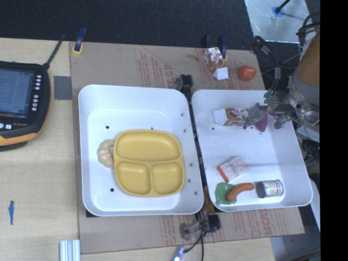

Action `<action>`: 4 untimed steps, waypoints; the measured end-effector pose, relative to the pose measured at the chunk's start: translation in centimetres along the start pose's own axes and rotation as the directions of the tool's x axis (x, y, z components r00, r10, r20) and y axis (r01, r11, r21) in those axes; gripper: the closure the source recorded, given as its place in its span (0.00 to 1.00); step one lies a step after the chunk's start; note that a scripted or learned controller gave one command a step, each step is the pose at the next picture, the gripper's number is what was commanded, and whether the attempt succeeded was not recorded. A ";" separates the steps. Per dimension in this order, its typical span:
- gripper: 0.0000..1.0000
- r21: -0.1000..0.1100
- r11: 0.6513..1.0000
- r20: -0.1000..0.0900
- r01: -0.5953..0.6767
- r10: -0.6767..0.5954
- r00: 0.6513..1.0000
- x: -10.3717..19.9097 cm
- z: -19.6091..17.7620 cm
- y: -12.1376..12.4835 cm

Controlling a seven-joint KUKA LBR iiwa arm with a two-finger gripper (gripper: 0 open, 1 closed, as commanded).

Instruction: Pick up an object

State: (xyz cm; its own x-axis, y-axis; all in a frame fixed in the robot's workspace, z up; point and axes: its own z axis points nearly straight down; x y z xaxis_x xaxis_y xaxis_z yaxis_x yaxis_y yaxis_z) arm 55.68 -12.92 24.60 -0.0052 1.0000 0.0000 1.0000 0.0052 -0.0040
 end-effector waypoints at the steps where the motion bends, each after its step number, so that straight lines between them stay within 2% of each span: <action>1: 0.00 0.002 1.000 0.001 0.000 0.000 1.000 -6.0 15.5 5.6; 2: 0.00 -0.004 1.000 0.001 0.000 0.000 1.000 -8.3 9.5 10.0; 3: 1.00 -0.002 1.000 0.001 0.004 -0.004 1.000 -8.3 8.4 10.0; 4: 1.00 -0.004 1.000 0.000 -0.001 0.001 1.000 -6.3 6.7 10.0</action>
State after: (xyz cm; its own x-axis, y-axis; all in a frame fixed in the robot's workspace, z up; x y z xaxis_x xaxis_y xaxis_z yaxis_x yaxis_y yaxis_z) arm 65.67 -19.20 17.82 -0.0041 1.0000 -0.0001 1.0000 0.0041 0.0000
